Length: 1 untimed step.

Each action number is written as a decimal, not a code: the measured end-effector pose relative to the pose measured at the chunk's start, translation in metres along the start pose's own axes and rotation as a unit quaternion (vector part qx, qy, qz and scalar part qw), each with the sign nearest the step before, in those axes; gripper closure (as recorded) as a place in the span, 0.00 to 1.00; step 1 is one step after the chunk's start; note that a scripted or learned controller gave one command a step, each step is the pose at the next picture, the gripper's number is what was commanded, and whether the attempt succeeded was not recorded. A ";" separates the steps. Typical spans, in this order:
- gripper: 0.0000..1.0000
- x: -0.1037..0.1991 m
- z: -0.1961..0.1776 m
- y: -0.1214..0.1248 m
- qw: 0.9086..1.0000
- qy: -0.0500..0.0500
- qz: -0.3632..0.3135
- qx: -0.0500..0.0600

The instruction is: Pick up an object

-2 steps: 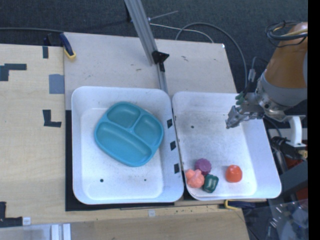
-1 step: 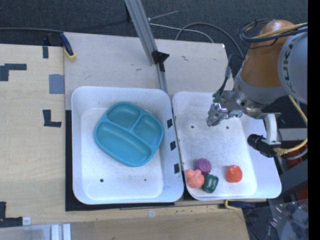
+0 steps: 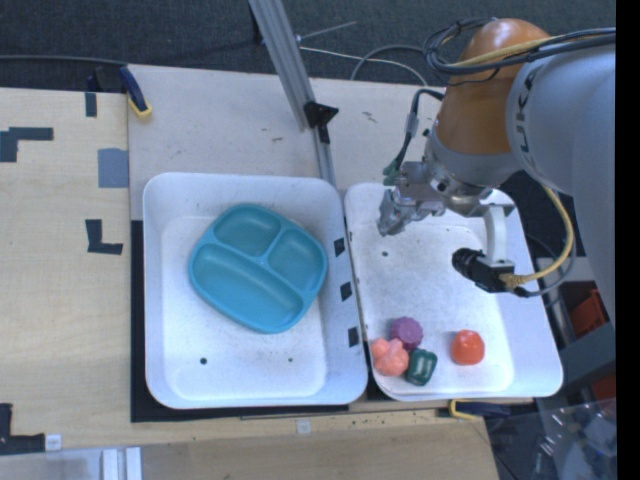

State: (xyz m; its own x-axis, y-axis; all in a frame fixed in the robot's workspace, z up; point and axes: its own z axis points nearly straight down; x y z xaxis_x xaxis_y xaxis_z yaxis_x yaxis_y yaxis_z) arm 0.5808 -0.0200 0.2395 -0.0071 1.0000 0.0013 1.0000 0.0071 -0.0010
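Several small toys lie along the near edge of the right bin (image 3: 520,368): a purple piece (image 3: 406,330), a salmon-pink piece (image 3: 389,356), a dark green piece (image 3: 421,366) and an orange-red piece (image 3: 467,347). My gripper (image 3: 392,218) hangs over the far left part of that bin, well above and apart from the toys. Nothing shows between its fingers.
The left bin (image 3: 160,268) holds a blue sectioned plate (image 3: 258,266). A slanted metal pole (image 3: 290,58) rises behind the bins. A black cable connector (image 3: 480,268) hangs over the right bin's middle. The arm's bulk covers the right bin's far right corner.
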 end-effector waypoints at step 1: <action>1.00 0.053 -0.004 0.013 1.000 0.000 0.000 0.000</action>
State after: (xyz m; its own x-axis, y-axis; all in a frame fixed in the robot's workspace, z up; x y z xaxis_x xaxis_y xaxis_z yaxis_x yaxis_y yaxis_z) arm 0.5931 0.0330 0.2435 -0.0073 1.0000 0.0015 1.0000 0.0073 -0.0004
